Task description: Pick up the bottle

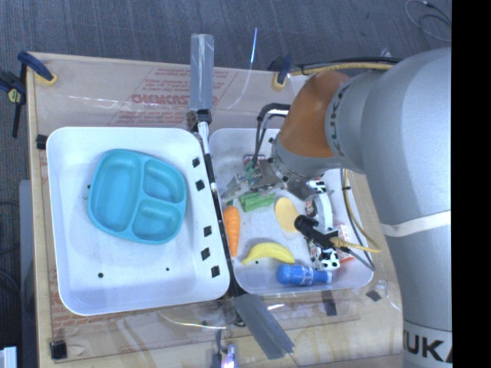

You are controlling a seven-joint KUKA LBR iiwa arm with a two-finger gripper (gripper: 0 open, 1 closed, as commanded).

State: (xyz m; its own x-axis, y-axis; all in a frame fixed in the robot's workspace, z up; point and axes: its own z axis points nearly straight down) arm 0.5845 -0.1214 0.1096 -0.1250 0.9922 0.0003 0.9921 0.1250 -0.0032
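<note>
The two-finger gripper [257, 176] is hovering low in the right white bin [227, 144], just above the green block-shaped toy [257, 201]; whether its jaws are spread or pressed together cannot be told. The blue plastic bottle [303, 274] is lying on its side well apart, at five o'clock from the gripper, near the bin's front wall. A closure here is likely risking the green toy instead, and the yellow banana [268, 253] and orange carrot [232, 230] are crowding the path.
</note>
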